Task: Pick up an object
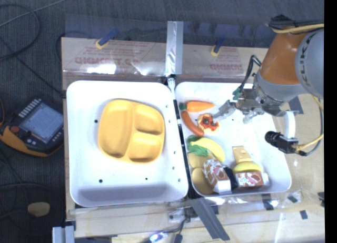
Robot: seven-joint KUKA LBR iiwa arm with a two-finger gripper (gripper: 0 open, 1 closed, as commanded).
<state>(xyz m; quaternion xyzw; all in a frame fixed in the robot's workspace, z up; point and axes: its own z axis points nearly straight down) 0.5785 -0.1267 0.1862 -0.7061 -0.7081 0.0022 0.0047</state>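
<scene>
Apparently the thing being gone for is the small red-and-orange toy [207, 122], a knobbly piece with dark spots (perhaps a flower-shaped pepper slice, though it is too small to name surely). It lies in the right bin [274, 158], just beyond the tip of the gripper [222, 111], which reaches toward it at a slant from the arm's side. One slim grey finger shows plainly, pointing at the toy; whether its partner stands apart from it or against it I cannot tell, and nothing is visibly pinched between them.

By my reading, the step in hand is the approach, with the grasp not yet made. The next move calls for settling the tips around the toy without nudging the neighbours.

Those neighbours crowd close: a toy carrot [200, 106] just past the toy, and a sausage [192, 123] touching it on its far side. Nearer the bench front lie a banana [210, 148] and several packaged toy foods [247, 176]. In the left bin [79, 131], well away from the gripper, sits a yellow divided tray [131, 130].
</scene>
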